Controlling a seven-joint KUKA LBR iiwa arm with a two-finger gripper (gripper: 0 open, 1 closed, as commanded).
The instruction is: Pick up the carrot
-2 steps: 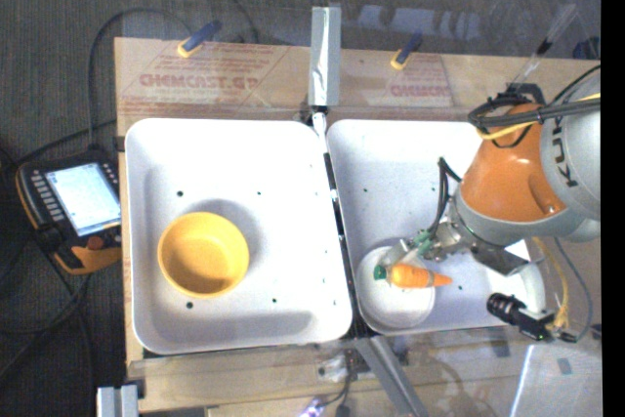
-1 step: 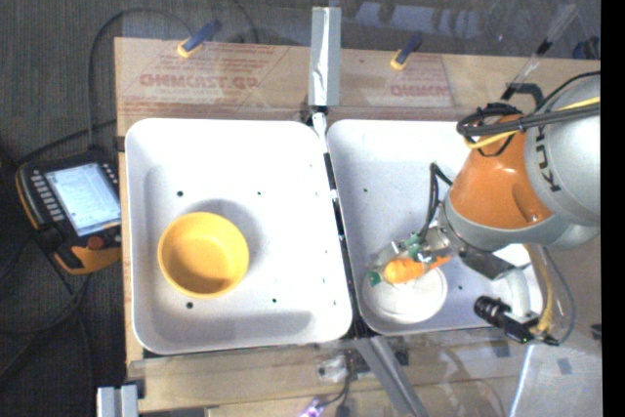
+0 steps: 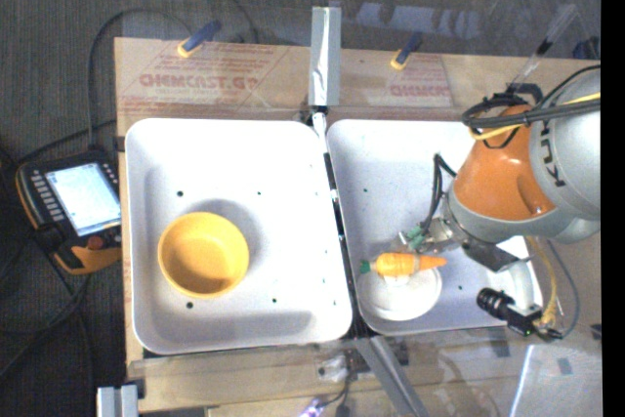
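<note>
The carrot lies in the right bin, near its front-left corner, on top of a small white plate. Its orange body points to the left and the green leafy end points to the right, toward the arm. The claw is low over the bin, just beside the green end of the carrot, maybe touching it, but the wrist covers the tips, so I cannot tell how wide it is open or if it has hold of anything. The carrot seems to rest on the plate, not lifted.

My judgement: the step in hand is the approach/grasp, w/ the lift not yet done. The next move calls for closing across the carrot body, not the thin leaves, then lifting straight up. The yellow bowl in the left bin is well apart, no obstacle.
</note>
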